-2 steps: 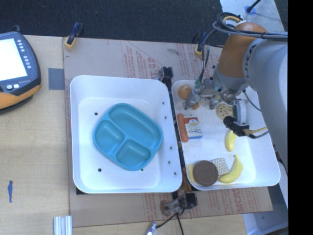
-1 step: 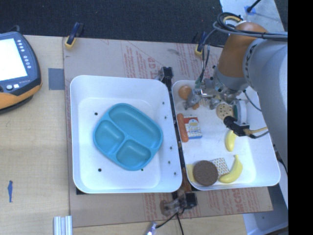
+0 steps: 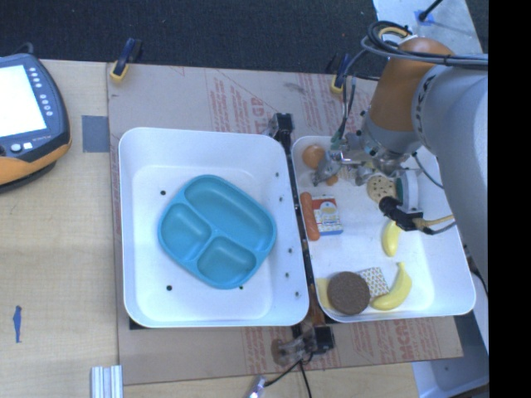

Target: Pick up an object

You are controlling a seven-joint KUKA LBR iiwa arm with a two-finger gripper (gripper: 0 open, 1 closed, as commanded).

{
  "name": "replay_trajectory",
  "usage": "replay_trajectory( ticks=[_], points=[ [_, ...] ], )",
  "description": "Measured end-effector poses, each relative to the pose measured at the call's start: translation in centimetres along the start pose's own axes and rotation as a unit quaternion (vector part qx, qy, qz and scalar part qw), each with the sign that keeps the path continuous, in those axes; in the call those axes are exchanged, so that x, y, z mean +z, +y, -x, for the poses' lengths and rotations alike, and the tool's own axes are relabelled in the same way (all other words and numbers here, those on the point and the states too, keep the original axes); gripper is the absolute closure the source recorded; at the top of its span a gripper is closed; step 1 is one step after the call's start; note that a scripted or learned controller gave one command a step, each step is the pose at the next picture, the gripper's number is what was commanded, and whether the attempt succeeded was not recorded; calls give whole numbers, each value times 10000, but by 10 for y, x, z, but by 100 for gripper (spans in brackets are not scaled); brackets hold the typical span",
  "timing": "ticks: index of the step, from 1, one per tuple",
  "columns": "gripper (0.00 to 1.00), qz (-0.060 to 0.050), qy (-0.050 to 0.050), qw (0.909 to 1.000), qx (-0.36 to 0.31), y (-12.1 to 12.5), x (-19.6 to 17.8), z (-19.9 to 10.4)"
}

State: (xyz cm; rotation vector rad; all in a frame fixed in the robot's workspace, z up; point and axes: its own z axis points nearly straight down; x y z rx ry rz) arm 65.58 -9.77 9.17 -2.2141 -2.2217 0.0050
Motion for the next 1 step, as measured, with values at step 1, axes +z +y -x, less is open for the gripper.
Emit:
replay_trajectory(
  ticks=[1],
  points=[
    [0,14,-7,10000,9,0,0,9]
  ],
)
